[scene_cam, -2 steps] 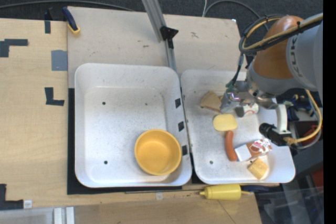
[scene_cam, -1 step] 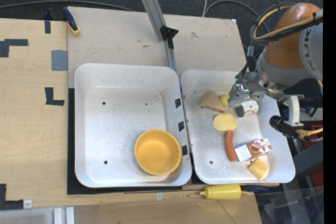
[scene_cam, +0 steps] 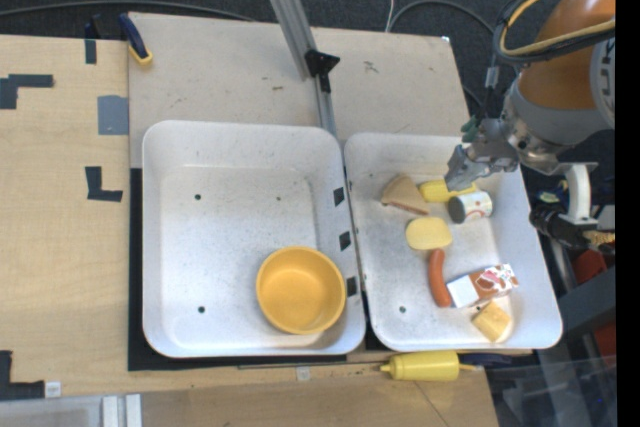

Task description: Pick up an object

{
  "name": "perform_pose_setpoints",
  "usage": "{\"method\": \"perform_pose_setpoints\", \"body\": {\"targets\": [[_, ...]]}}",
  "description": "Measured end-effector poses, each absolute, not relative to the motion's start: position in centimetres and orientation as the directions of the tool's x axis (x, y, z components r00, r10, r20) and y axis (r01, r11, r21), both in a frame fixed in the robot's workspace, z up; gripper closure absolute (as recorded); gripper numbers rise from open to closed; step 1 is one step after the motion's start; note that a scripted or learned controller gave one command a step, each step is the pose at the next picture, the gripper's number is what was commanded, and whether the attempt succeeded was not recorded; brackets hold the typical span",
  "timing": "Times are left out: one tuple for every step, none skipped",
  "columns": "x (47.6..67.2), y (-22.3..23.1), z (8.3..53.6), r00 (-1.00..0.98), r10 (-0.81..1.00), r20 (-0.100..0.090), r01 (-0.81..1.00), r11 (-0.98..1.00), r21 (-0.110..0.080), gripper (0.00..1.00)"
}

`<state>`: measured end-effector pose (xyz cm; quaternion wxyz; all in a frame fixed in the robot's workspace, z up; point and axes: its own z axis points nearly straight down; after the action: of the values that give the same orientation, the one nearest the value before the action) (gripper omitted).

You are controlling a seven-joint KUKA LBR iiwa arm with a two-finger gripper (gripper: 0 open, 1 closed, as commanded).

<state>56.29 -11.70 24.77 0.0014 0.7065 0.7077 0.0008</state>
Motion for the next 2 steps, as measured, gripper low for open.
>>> {"method": "perform_pose_setpoints", "body": {"targets": [[56.8, -6.2, 25.0, -0.007, 1.0, 0.001, 1.0, 0.007, -0.001, 1.0], [58.1, -0.5, 25.3, -0.008, 1.0, 0.002, 1.0, 0.008, -0.001, 1.0]]}}
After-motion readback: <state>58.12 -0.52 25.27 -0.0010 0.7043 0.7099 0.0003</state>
